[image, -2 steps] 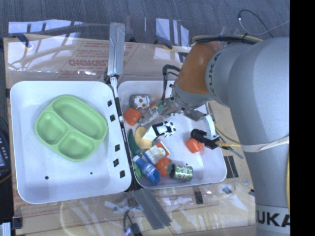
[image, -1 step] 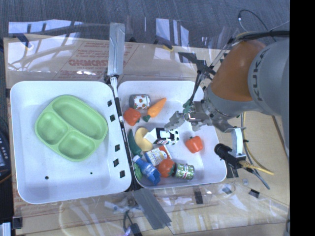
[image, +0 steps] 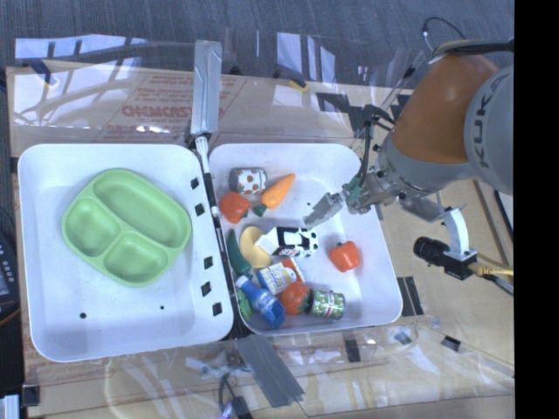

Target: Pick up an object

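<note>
1. Closest to you sat the green can [image: 327, 304], well below the gripper [image: 321, 211].
2. You'd see its jaws slightly open, holding nothing.
3. Black-and-white cow toy [image: 297, 240] lay just under them.

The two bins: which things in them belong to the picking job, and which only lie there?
For the job: gripper; right bin; in it, carrot, orange pepper, cow toy, green can, blue bottle, banana.

Only lying there: green divided plate in the left bin.
</note>
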Available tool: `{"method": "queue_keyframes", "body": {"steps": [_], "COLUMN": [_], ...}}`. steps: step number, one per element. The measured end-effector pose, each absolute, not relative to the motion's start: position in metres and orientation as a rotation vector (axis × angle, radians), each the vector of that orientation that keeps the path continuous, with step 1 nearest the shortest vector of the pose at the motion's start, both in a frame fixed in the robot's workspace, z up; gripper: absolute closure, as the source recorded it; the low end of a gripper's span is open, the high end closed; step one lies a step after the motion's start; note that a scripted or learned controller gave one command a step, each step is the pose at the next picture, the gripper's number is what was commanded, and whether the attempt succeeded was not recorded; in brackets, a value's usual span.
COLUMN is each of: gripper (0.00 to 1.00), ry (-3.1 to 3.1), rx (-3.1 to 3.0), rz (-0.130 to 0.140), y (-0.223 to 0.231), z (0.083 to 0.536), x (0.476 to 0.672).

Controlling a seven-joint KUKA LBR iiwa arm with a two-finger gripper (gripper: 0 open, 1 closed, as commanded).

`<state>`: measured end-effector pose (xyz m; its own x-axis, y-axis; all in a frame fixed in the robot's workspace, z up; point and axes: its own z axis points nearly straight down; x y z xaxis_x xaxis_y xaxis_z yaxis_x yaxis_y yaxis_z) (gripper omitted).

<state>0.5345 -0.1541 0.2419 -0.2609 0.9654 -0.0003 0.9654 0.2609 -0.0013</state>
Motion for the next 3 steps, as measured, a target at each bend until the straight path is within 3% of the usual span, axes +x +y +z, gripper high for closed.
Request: {"method": "queue_keyframes", "body": {"steps": [1,2,3], "gripper": [0.0,1.0,1.0], "ry": [-2.652,-2.654,-2.553], "rx": [-1.685,-1.679,-1.83], "rz": [0.0,0.001,0.001], "y": [-0.132,-0.132,-0.084], "z": [0.091,0.1,0.192], "x": [0.477,0.477,0.534]}}
